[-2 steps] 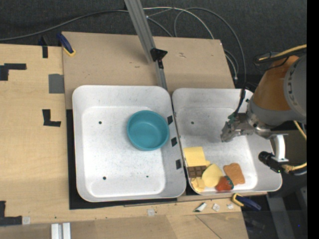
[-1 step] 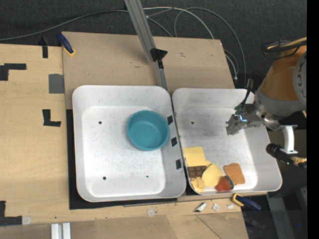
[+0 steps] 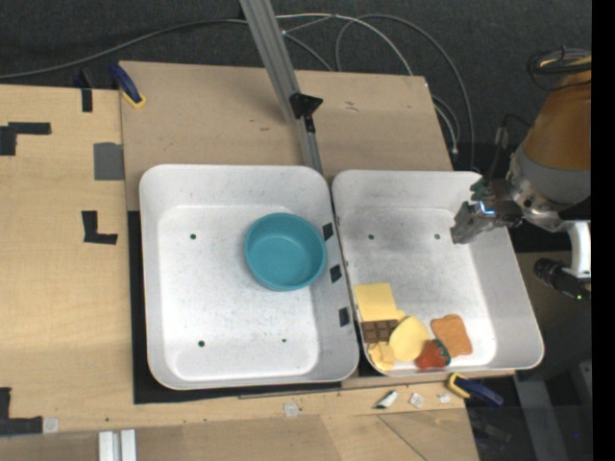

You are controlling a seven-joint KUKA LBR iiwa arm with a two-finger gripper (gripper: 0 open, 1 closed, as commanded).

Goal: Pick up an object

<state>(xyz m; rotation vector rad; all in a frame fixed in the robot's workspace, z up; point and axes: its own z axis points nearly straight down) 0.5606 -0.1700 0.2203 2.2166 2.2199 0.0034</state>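
Note:
A blue bowl (image 3: 283,250) sits upright in the left bin (image 3: 173,257), toward its right side. At the front of the right bin (image 3: 413,219) lies a cluster of small food-like items: a yellow block (image 3: 376,301), a brown chocolate piece (image 3: 379,330), a pale yellow piece (image 3: 406,338), a red piece (image 3: 432,355) and an orange-brown piece (image 3: 452,335). My gripper (image 3: 471,223) hangs over the right bin's far right edge, well behind the cluster, and I see nothing between its fingers.
A grey metal pole (image 3: 274,51) slants across the back of the bench toward the gap between the bins. Cables (image 3: 384,36) loop behind the bins. A blue-and-yellow clamp (image 3: 471,389) sits at the right bin's front edge.

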